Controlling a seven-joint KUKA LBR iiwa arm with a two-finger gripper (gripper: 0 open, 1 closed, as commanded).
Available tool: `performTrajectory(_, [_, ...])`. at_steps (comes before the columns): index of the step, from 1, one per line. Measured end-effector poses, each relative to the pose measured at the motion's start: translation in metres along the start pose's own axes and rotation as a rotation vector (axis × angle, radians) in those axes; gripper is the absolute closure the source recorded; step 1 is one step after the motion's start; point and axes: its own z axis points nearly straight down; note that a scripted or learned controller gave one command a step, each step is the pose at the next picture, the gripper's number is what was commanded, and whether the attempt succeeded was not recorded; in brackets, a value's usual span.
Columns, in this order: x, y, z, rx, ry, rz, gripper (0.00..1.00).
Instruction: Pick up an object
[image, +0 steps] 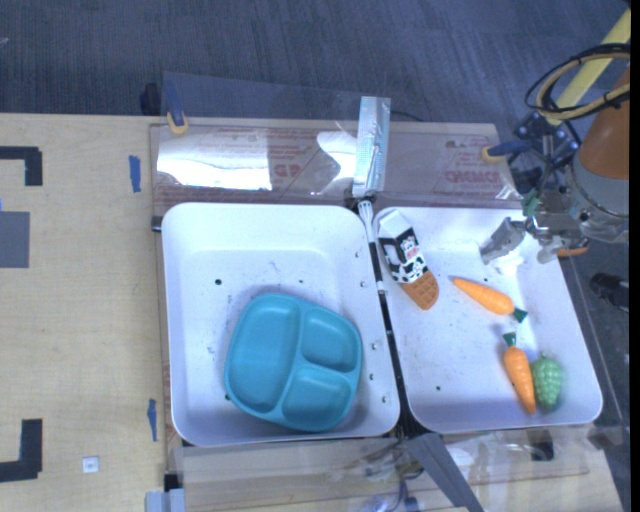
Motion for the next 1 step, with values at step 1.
performTrajectory(1, [-0.0285,0.0081,0.1317,-0.008,-0.003,-0.126,0.0])
